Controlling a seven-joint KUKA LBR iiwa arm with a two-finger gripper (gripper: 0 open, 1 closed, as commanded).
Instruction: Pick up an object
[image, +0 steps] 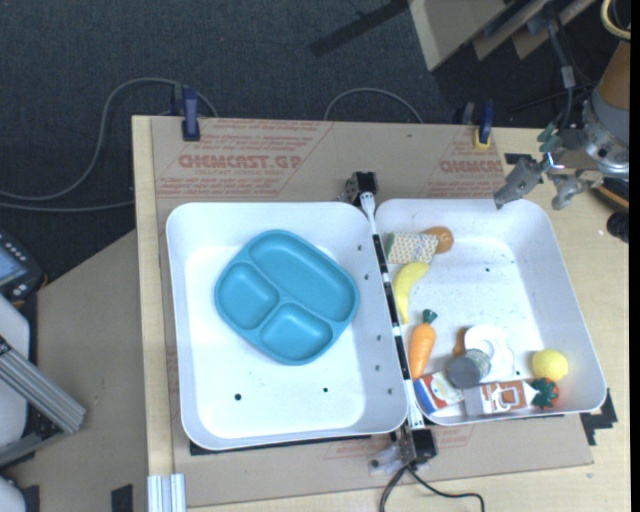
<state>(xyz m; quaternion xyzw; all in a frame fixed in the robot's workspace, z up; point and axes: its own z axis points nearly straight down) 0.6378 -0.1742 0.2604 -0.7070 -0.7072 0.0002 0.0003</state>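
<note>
The right bin (560, 262) holds several small objects. A yellow banana (406, 285) and an orange carrot (421, 343) lie along its left wall. A checkered cloth-like piece (410, 247) and a small orange item (438, 239) sit at its far left corner. Near the front are a grey can (463, 372), a white round lid (488, 345), a yellow lemon (549, 365) and a flat red-and-white carton (490, 397). My gripper (540, 187) hangs above the bin's far right corner, open, with nothing between its fingers.
The left bin (190, 300) holds a blue divided plate (286, 296). Both bins rest on a cardboard sheet (300, 150) with blue clamps at the back. Cables and clutter lie beyond the bench at the right rear.
</note>
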